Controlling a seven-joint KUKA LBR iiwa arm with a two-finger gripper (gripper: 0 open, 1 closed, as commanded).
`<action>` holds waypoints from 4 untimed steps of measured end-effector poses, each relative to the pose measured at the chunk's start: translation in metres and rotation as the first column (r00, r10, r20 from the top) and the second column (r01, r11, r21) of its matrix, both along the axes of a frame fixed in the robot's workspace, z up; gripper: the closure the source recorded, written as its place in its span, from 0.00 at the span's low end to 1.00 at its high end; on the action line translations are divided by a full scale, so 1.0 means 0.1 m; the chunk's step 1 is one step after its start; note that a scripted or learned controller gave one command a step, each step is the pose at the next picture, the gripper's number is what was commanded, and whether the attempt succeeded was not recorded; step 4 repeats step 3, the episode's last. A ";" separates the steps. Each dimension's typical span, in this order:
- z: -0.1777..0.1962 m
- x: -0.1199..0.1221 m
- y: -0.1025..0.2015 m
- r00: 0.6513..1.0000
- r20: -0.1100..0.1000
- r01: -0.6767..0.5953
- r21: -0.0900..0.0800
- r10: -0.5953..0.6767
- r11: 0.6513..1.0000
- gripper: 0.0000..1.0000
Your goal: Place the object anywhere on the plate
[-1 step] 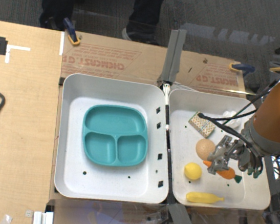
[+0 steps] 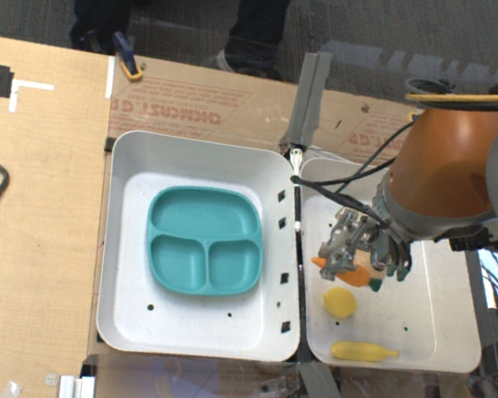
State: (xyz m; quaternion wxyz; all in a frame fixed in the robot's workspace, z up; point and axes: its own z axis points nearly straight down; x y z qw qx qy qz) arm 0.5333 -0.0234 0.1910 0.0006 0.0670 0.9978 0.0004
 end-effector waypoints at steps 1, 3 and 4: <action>0.53 0.33 0.69 0.992 0.002 -0.126 0.000 0.126 0.992 1.00; 0.44 0.18 1.50 0.954 0.000 -0.300 -0.001 0.300 0.954 0.00; 0.44 0.18 1.50 0.954 0.000 -0.300 -0.001 0.300 0.954 0.00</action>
